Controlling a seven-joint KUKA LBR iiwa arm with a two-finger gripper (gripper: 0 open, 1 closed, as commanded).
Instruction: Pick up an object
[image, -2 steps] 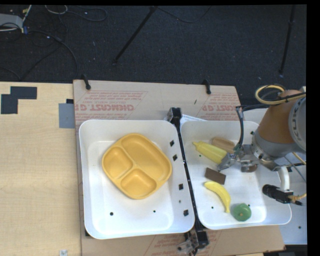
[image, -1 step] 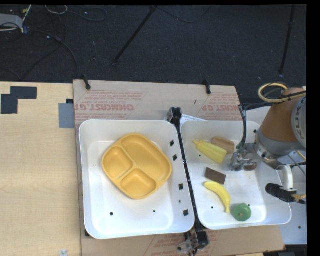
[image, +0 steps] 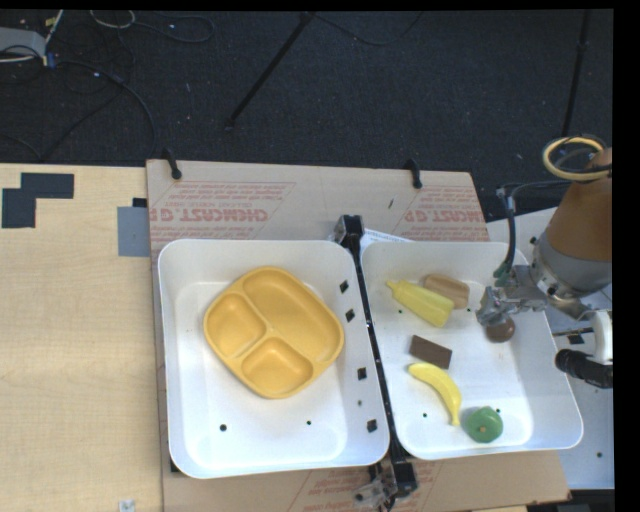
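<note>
Fruit fills the near corner of the right-hand bin, at the lower right of the frame: a green apple sits just beside the tip of a yellow banana. Above them lies a brown block, then a yellow corn cob touching a tan bun near the bin's upper wall. At centre left, the other bin carries a yellow divided plate. At the right edge of the frame, the grey-and-orange arm leans over the right bin, its gripper low above the white floor, right of the bun and apart from every item. How the jaws stand cannot be told; the tip is too small and dark to read. Nothing appears held, so the pick looks still in the approach stage. Judging by position, the next move calls for shifting left toward the bun or corn cob, centring over one piece before closing.
</note>
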